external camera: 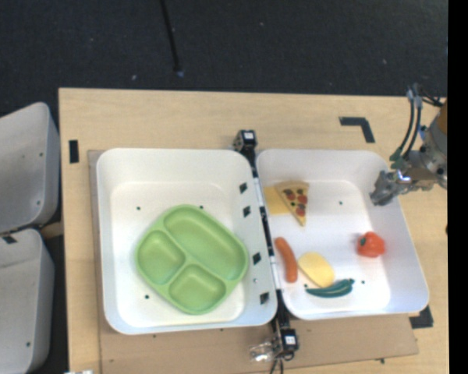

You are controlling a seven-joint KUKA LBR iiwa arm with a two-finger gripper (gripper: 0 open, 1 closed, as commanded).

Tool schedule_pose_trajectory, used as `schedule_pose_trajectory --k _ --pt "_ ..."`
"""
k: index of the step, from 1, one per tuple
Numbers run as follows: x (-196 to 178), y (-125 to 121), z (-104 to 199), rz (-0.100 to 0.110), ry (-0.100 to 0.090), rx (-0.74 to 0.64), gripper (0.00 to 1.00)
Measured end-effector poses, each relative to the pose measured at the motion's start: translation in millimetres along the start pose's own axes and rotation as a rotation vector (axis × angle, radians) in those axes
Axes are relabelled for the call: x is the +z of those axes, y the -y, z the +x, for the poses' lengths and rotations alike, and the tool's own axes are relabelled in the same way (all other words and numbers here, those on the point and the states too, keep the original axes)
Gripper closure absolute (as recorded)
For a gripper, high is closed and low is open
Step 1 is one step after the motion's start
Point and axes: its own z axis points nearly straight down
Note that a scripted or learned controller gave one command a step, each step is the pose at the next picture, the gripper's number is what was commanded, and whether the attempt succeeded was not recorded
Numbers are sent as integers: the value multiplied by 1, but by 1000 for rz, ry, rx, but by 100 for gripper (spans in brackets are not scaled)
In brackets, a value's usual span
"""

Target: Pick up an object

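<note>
The right bin point(339, 170) holds several toy foods. A pizza slice point(294, 199) lies near its back left. An orange sausage point(287, 259) rests along the left wall, with a yellow piece point(317, 269) beside it. A green chili pepper point(331, 289) lies near the front. A red tomato point(370, 245) sits toward the right side. My gripper point(384, 188) hangs over the bin's back right corner, above and apart from the tomato. Nothing shows between its tips.
The left bin point(117, 178) carries a green divided plate point(191, 259). A black-clipped divider point(257, 224) separates the two bins. Cables point(411, 131) trail by the wrist at the right edge of the bench point(179, 119).
</note>
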Motion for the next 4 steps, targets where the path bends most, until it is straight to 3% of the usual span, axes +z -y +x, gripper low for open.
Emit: schedule_pose_trajectory --k 1,3,4 --pt "15 2 49 4 -1 -2 100" --pt "6 3 165 5 -4 -5 100" --pt "24 12 217 6 -3 -3 100"
